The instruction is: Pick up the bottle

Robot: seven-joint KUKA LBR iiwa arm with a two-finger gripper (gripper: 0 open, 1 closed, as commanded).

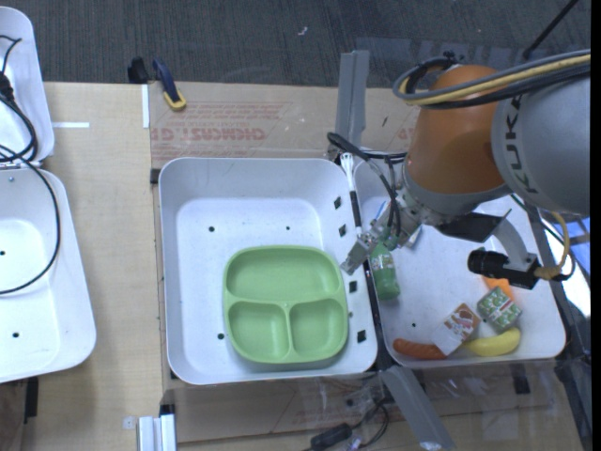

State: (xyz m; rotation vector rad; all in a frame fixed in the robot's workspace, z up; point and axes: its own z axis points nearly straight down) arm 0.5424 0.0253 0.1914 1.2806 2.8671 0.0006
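One end effector (380,240) clamps green bottle (384,275); bottle top hidden; fingertips blurred.

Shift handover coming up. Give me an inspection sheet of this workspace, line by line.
Surface: two white bins side by side on a brown bench.
Job's things: green bottle between the gripper's fingers, over the right bin's left edge.
Clutter: green divided plate in left bin; banana, carrot, two small cartons in right bin.
Grippers: gripper shut on the bottle.
Cables: yellow-black hose along the arm.
Surroundings: blue-yellow clamp on bench.
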